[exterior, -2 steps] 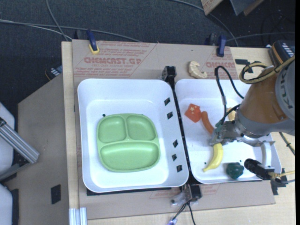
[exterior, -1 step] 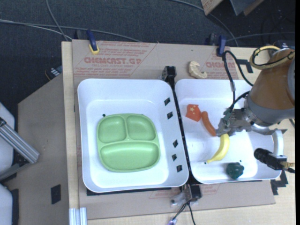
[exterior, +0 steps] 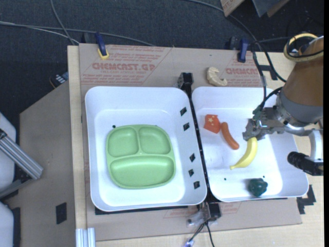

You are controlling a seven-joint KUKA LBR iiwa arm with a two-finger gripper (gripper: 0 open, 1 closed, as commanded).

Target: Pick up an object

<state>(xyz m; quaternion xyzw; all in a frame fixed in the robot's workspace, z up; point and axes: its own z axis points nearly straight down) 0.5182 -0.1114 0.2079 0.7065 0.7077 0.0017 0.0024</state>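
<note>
In the right bin lie a yellow banana, an orange-red carrot-like piece, a small red-orange piece and a dark green piece near the front wall. My gripper hangs over the right bin, just above the banana's upper end and right of the carrot-like piece. Nothing shows between its fingers. The grey arm with its orange band reaches in from the right.
The left bin holds a green divided plate. A beige object lies on the cardboard behind the right bin. Blue clamps sit at the bench's back edge, and cables run across the floor behind.
</note>
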